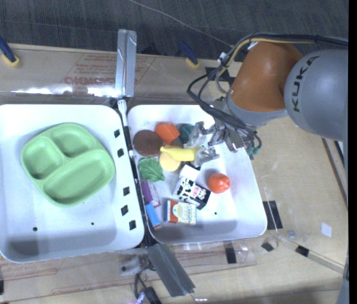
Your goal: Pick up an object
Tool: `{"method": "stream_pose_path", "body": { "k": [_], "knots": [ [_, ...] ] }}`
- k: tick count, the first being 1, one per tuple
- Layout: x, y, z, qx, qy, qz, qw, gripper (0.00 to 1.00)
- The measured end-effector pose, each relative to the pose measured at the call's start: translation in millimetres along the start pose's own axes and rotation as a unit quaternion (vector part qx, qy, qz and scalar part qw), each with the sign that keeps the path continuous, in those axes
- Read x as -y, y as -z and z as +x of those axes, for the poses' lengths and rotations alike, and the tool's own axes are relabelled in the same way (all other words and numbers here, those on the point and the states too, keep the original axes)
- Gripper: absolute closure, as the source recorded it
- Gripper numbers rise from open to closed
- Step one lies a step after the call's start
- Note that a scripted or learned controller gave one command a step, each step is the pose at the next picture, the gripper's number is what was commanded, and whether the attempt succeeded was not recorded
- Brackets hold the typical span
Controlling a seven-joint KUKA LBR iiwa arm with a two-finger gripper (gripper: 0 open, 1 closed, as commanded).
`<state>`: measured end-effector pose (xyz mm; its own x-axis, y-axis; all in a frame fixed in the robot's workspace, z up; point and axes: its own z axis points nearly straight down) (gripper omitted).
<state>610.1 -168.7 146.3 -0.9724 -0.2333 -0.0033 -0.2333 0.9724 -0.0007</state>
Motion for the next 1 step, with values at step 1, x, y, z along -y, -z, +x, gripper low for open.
{"method": "stream_pose_path", "body": {
  "k": [1],
  "knots": [
    [49.0,18.9,-28.5,0.001,0.163,0.001,0.9866,1.0]
  ]
}}
